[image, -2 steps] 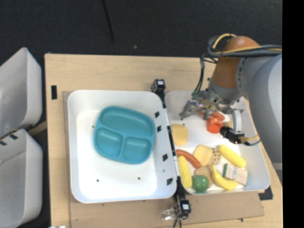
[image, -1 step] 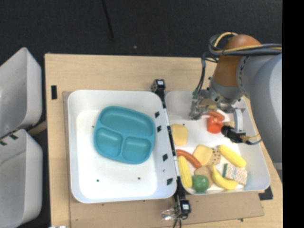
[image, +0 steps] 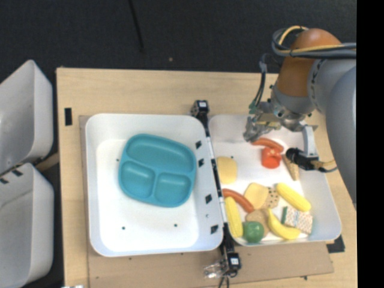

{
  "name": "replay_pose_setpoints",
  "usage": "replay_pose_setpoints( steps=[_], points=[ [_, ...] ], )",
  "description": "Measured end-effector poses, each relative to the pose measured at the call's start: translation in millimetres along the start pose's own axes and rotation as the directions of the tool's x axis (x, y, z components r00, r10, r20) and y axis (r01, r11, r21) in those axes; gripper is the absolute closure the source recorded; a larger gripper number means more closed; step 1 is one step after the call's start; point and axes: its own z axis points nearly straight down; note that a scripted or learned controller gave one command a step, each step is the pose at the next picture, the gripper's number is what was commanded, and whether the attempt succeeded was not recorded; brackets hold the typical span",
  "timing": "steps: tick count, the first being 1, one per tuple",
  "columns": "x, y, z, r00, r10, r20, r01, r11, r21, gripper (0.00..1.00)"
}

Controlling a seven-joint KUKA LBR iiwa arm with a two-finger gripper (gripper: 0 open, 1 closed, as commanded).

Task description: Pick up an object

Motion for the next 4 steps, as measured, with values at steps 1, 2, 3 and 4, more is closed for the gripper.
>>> replay_pose_setpoints(
  steps=[1, 2, 3, 4],
  points=[
    [-6.5, 2.4, -41.4, 1.0, 0.003, 0.001, -0.003, 1.0, 0.0, 1.0],
    [-8.3, 4.2, -91.9, 1.0, -0.002, 0.001, 0.002, 1.0, -0.002, 1.0],
    [41.0, -26.6, -99.5, 1.0, -0.005, -0.001, 0.005, 1.0, 0.004, 1.0],
    [53.6, -26.1, -91.6, 1.0, -0.004, 0.0, 0.004, 1.0, 0.006, 1.0]
  ],
)
